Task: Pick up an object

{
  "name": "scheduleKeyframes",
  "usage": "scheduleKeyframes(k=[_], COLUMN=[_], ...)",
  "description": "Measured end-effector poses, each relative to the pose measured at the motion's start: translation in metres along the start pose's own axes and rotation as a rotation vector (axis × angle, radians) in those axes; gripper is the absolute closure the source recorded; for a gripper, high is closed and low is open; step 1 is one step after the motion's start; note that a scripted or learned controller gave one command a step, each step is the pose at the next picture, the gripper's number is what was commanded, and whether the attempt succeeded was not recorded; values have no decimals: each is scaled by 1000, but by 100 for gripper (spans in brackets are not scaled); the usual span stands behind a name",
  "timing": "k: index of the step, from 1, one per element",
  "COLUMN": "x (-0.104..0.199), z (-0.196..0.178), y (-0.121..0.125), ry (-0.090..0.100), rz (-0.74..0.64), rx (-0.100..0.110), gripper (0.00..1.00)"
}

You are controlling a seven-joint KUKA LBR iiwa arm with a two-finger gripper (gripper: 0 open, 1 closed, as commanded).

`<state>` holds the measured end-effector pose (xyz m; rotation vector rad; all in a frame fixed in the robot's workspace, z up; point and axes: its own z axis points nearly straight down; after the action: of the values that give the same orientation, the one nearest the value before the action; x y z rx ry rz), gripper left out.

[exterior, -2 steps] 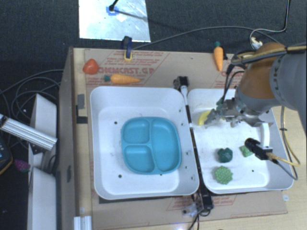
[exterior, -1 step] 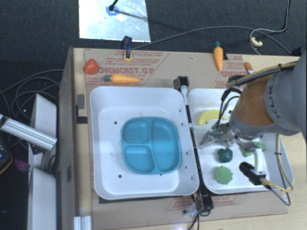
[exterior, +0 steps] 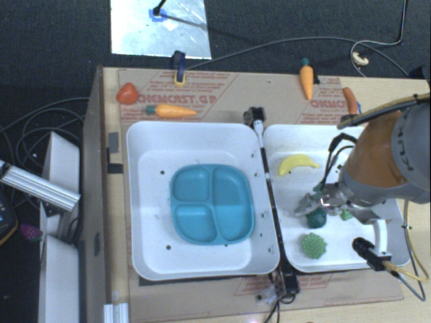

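- Step: reach/descent for a grasp in the right bin [exterior: 289, 264]; nothing lifted yet, so the task looks early.
- Hand [exterior: 315, 206] sits low over the middle of the right bin, arm coming in from the right.
- Dark green round object [exterior: 316, 218] lies directly under/at the hand tips, touching or nearly so; likely target, my guess.
- Hand state: cannot tell whether it is released or clenched; the tips are too small and blurred, and nothing is clearly seen between them.
- Other candidates in the right bin: yellow banana [exterior: 297, 163] toward the far side, apart from the hand; light green bumpy ball [exterior: 313, 245] just near of the dark one.
- Left bin [exterior: 145, 180] holds a blue divided plate [exterior: 211, 203]; not involved.
- Toy carrots [exterior: 174, 111] on the desk [exterior: 222, 93] behind the bins, out of play.
- Next move calls for: settle around the dark green object, close, then lift straight up.
- Risk: a round object may roll out or nudge the bumpy ball.
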<state>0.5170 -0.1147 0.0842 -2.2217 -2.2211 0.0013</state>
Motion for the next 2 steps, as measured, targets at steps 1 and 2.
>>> scheduleKeyframes(k=[1, 2], x=[1, 1], z=[-11, -11], y=[1, 1], ry=[1, 2], rz=[-3, -3], rx=[-3, -2], gripper=[100, 0])
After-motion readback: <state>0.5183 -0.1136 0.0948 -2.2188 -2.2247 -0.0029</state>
